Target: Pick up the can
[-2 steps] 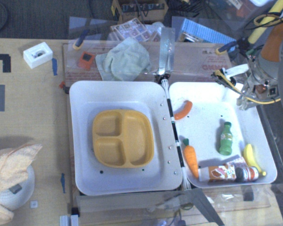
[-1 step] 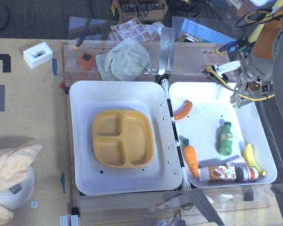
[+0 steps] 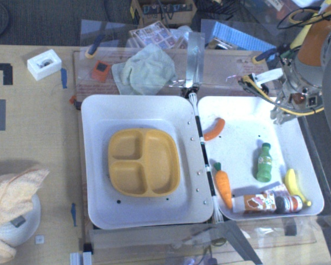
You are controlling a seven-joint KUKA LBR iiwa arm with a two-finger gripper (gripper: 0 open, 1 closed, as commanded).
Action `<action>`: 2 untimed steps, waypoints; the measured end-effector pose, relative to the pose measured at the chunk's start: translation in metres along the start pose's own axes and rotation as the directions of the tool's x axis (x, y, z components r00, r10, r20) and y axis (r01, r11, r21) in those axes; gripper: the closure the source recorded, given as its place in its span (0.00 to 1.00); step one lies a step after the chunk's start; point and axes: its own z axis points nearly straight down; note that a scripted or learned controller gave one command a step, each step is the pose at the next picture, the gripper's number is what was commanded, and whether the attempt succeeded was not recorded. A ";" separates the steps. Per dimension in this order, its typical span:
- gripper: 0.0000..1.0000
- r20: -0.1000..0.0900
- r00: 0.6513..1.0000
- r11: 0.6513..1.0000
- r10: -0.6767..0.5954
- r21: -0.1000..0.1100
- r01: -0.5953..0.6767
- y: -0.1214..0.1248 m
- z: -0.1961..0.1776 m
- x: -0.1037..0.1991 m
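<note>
A slim can (image 3: 267, 203) lies on its side at the near edge of the right bin (image 3: 240, 127); rigid, light, likely to roll, best gripped across mid-body; gripper (image 3: 287, 106) state unclear.

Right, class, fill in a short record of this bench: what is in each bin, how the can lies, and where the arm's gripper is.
left bin: one yellow divided plate
right bin: sausage, green bottle, carrot, banana, can
can pose: on its side along the near wall, between carrot and banana
gripper: over the right bin's far right corner, apart from the can
task state: can not yet picked up
</note>
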 end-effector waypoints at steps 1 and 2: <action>1.00 -0.001 1.000 1.000 0.005 0.000 -0.005 -0.050 -0.011 -0.012; 1.00 -0.004 0.991 0.991 -0.133 -0.003 0.133 0.003 -0.027 -0.016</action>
